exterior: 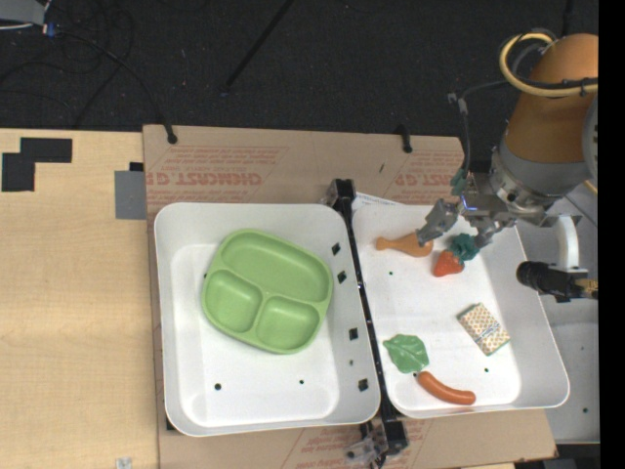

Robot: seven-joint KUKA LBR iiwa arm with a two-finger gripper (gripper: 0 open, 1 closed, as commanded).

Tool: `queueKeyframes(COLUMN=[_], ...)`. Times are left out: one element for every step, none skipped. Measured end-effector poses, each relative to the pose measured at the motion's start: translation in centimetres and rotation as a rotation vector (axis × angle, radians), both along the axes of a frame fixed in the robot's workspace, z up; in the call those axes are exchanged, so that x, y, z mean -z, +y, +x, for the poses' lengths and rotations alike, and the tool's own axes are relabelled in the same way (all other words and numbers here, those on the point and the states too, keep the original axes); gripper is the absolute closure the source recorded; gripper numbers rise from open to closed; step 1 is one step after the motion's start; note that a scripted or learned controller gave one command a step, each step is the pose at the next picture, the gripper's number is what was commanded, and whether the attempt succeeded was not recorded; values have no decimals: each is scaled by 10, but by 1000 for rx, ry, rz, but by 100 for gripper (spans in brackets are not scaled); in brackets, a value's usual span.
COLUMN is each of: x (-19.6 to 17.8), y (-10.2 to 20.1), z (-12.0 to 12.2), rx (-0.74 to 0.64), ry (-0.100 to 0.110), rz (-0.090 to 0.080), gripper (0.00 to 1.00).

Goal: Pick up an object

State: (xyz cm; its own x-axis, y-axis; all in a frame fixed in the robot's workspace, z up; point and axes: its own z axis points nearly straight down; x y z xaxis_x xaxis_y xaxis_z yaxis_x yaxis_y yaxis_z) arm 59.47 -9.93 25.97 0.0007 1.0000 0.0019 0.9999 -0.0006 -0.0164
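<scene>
A robotics lab: white bins [186,262] on cardboard [283,164], loose cables [107,27], black backdrop.

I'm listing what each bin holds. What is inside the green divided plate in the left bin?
The green plate has three compartments, and all three look bare. It lies flat on the left bin, so the bin floor beneath it is covered and cannot be checked.
</scene>
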Motion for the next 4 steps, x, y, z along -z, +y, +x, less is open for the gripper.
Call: queueKeyframes(x=[-7,36,94,145], y=[0,2,1,5], z=[2,0,8,-2], rx=[-2,-1,0,0], ry=[-12,-8,-7,-8], rz=[-1,-1,-1,0], gripper=[0,0,0,0])
